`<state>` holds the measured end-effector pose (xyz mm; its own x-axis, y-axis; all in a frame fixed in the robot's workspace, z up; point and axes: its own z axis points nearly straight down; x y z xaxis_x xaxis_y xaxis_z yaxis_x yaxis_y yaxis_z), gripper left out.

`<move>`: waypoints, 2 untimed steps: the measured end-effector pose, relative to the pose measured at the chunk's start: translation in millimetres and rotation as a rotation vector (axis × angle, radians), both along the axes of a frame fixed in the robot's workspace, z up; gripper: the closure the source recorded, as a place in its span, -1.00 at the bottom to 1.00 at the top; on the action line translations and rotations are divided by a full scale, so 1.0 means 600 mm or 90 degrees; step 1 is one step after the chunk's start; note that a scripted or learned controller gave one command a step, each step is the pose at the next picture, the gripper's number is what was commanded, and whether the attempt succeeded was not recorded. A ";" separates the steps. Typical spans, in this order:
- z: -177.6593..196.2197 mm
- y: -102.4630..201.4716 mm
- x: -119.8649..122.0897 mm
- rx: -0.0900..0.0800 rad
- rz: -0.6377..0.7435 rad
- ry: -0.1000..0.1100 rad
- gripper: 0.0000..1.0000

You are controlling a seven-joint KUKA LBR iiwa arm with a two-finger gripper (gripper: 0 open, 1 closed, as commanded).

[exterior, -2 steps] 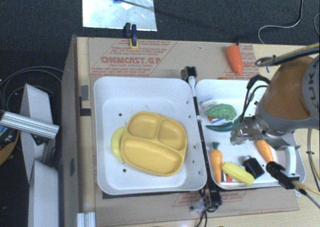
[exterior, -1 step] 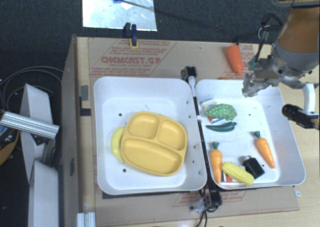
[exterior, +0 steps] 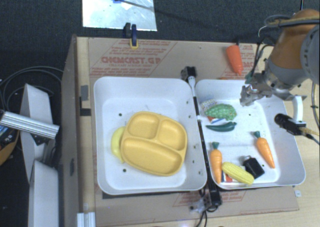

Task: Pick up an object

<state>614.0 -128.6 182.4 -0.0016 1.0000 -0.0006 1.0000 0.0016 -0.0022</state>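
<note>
My gripper hangs over the upper right part of the right bin, just right of a green leafy toy. Below that toy lies a dark green pepper. Two orange carrots rest lower in the bin, one near the left wall and one at the right. A yellow corn cob and a small black block sit near the front wall. Nothing shows between the fingers.
The left bin holds a yellow divided tray lying over a yellow item. An orange carrot lies outside the bins on the cardboard behind. A black clip sits at the divider's far end.
</note>
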 end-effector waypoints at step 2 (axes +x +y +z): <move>-0.089 0.031 -0.041 0.001 0.000 -0.001 -1.00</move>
